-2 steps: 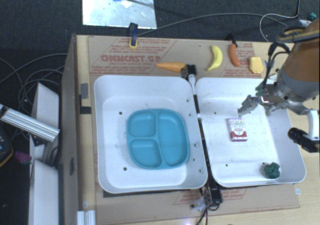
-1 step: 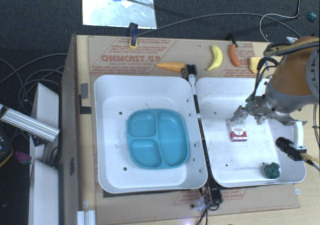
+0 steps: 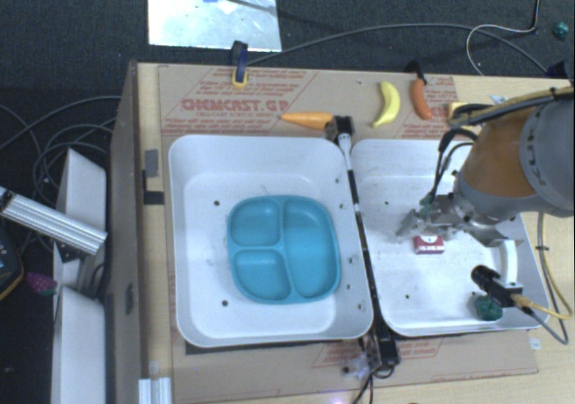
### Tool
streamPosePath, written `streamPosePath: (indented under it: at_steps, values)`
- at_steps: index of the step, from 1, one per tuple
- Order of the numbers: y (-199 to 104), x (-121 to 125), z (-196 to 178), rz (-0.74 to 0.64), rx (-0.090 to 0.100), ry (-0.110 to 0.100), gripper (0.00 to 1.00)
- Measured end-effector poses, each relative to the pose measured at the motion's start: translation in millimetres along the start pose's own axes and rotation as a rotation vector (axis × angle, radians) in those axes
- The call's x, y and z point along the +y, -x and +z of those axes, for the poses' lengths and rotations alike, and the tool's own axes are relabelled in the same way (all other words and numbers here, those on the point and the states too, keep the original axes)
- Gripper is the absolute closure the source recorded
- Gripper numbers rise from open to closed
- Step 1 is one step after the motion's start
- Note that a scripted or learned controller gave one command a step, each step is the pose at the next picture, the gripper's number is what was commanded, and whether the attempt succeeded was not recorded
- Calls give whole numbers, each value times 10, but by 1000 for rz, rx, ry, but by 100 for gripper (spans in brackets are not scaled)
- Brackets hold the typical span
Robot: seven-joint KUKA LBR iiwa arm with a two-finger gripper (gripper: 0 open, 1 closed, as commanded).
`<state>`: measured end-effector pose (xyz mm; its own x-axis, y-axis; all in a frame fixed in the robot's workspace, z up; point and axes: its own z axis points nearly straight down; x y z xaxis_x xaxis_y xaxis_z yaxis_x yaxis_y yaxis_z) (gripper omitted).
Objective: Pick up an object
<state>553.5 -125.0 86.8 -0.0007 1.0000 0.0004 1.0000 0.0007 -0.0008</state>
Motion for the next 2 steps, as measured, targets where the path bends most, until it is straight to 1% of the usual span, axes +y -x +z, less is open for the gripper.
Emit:
streamPosePath:
  at_steps: [1, 2]
  values:
    - [2, 11, -108, 0, -1, 3, 100]
    - [-780, -99, -981, -3, 0, 4, 100]
